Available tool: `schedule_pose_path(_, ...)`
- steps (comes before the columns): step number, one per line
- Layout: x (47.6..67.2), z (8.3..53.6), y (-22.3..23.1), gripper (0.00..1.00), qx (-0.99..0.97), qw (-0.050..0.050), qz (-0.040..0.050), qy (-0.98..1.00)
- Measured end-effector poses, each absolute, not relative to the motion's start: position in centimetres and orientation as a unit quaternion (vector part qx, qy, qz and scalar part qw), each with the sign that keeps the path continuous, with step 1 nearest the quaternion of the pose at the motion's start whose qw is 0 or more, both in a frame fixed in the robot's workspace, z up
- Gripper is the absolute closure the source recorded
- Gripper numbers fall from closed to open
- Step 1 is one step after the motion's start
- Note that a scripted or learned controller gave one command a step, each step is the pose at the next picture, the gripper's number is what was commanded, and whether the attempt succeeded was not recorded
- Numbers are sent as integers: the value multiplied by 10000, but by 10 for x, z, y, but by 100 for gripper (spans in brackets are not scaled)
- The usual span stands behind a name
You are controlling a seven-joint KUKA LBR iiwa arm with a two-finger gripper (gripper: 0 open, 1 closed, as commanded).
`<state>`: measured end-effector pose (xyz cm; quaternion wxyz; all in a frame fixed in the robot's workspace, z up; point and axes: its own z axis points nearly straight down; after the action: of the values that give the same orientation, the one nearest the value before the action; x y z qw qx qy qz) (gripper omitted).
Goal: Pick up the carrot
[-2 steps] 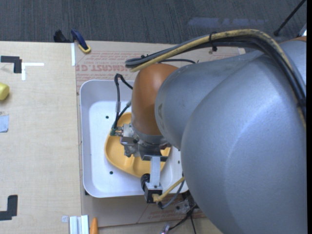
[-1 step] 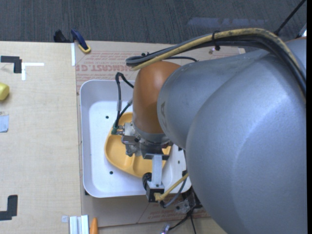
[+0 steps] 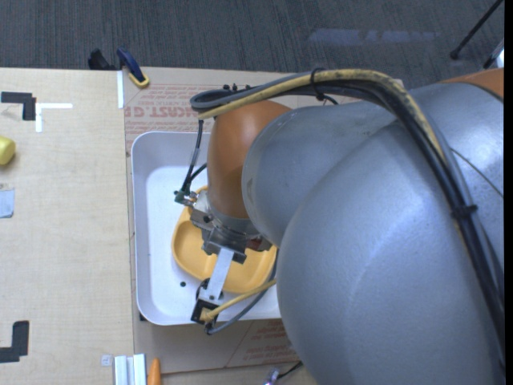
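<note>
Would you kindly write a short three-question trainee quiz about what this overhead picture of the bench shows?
1. True or false: the arm reaches over the white bin.
2. What colour is the dish lying in that bin? A) blue B) yellow C) green
3. Fill in: the band above the wrist is ____.

Key: 1 true; 2 B; 3 orange.

The arm's grey shell [image 3: 377, 239] looked smooth and faintly glossy. The white bin [image 3: 152, 215] seemed smooth plastic, the bench [image 3: 64, 255] pale matt wood grain.
</note>
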<state>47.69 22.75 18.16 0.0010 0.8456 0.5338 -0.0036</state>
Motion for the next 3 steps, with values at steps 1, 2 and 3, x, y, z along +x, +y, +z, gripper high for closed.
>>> schedule_pose_path(1,493,198,228,100,9499,16,-28,3126)
schedule_pose_path(2,477,203,182,100,9483,12,-40,3174)
schedule_pose_path(3,478,235,214,100,9949,17,0,1004)
